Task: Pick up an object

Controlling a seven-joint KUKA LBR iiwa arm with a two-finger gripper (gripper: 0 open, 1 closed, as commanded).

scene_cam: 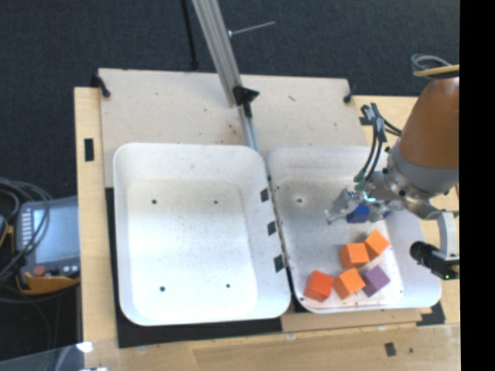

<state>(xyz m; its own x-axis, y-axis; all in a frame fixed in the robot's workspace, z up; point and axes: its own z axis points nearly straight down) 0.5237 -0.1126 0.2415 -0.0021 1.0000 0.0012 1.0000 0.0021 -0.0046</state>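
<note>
My gripper hangs low over the middle of the right bin, below the grey wrist and orange band. A small blue block lies right against its tip, partly hidden by it; whether the block is gripped cannot be made out. Toward the bin's front right lie several blocks: an orange one, a second orange one, a third, a red-orange block and a purple block.
The left bin stands beside the right one, with a dividing rim between them. A slanted metal rail rises at the back. A black cable fitting hangs at the right bin's edge.
</note>
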